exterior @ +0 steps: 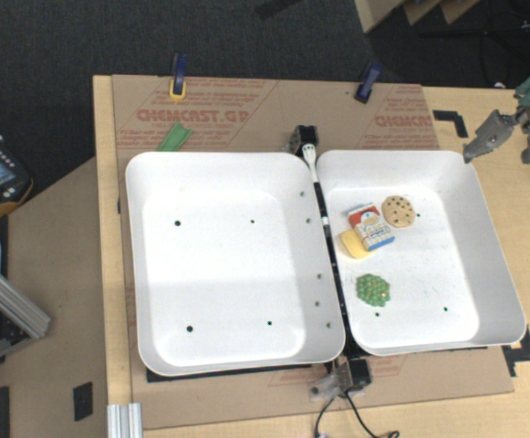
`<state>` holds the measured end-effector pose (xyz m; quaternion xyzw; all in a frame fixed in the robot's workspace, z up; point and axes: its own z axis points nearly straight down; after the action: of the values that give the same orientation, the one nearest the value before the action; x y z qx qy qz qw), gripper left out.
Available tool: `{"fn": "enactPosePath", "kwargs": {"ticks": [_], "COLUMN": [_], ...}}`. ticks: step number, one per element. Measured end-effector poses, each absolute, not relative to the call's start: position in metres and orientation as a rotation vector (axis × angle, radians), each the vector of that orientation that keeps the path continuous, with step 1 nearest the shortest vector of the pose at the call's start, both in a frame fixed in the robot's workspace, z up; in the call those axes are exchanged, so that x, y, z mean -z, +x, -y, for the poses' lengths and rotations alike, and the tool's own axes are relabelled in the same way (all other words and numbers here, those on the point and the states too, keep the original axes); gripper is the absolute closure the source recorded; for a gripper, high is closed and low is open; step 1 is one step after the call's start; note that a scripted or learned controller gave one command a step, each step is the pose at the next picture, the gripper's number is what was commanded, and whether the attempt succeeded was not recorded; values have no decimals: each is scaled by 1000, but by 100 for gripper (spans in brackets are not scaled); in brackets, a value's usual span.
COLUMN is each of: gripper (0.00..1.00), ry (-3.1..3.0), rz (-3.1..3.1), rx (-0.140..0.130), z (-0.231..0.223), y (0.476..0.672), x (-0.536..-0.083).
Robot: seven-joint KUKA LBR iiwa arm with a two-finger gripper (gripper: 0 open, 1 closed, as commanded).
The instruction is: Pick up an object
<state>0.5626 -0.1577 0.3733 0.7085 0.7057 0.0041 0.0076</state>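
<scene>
While the grey metal gripper (504,135) waits outside with fingers apart, four small toys lie in the right white bin (483,210).

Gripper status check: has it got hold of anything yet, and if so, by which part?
Nothing is held. The gripper sits at the right edge, outside the bins, with nothing between its fingers. The carton, cookie, yellow piece and green object lie in the right bin.

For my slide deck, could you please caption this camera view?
Gripper poised beyond the right bin, which holds a cookie, small carton, yellow piece and green cluster.
</scene>
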Motion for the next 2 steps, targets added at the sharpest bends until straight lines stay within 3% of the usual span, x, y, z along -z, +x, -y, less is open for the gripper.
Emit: {"fn": "enactPosePath", "kwargs": {"ticks": [1, 2], "gripper": [0, 0], "ry": [2218, 2215], "rz": [-2199, -2212], "rx": [-6, -5], "z": [230, 225], "y": [515, 478], "x": [-486, -540]}}
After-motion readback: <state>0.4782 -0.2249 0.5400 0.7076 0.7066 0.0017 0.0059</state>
